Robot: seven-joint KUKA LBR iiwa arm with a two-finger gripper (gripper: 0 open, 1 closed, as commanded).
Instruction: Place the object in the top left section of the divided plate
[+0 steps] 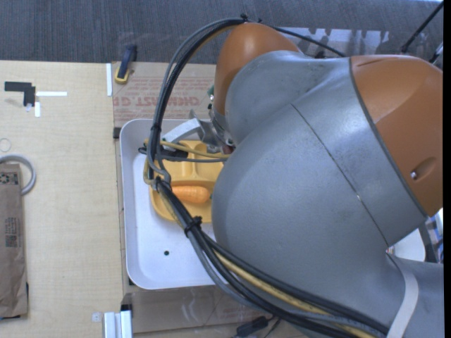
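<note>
Orange carrot (190, 193) on yellow divided plate (163, 208), white bin (151, 263)

Grey arm (317, 189) stretched leftward, cables alongside

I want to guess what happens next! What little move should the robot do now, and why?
Probably a small lift straight up, so the camera can check the plate. The big grey arm covers most of the yellow divided plate, and an orange object lies on it, but which section cannot be told.
</note>
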